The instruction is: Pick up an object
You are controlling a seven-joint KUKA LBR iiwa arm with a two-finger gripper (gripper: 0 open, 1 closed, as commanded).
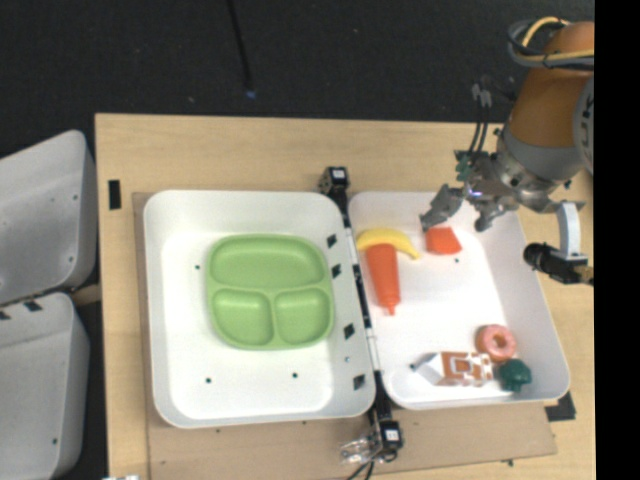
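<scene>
The small orange-red block (443, 240) sits in the right bin (530, 308), just right of the banana (390, 241); the gripper (462, 208) hangs right above it, fingers spread. I'd say a short drop suffices; the carrot (384, 277) lies clear beyond the banana.

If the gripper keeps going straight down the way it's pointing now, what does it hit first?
Most likely the small orange-red block, which lies just below the gripper on the right bin floor. Depth is unclear from this slanted view, so it could land on bare floor beside it.
</scene>
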